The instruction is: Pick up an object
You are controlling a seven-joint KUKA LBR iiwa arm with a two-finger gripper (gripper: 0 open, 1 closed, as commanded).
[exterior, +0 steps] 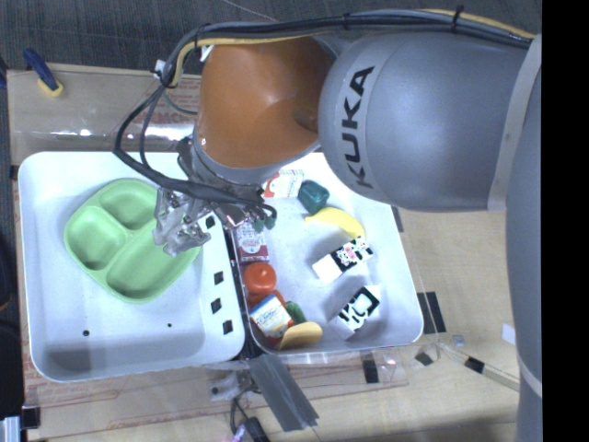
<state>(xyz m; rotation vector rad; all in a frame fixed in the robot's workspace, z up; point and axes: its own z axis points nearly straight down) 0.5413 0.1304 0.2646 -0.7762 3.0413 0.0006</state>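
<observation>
Blue-and-yellow clip [42, 71] at 10 o'clock on bench | black tape marks [430, 311] at 4 o'clock

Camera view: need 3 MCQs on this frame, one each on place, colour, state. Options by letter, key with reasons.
1. Where does the green divided plate lie?
A. In the left bin
B. In the right bin
C. On the bench outside both bins

2. What colour is the banana-shaped toy in the right bin?
A. Red
B. Yellow
C. Blue

3. How does the end effector stand relative to the plate?
A. Far off over the right bin's outer corner
B. Over the plate's right edge, near the wall between the bins
C. Raised clear out of the bench area

Key: 1 A, the plate sits inside the left bin's white walls. 2 B, the curved toy beside the dark green block is plainly yellow. 3 B, the metal end effector overlaps the plate's right rim, just left of the dividing wall.
</observation>
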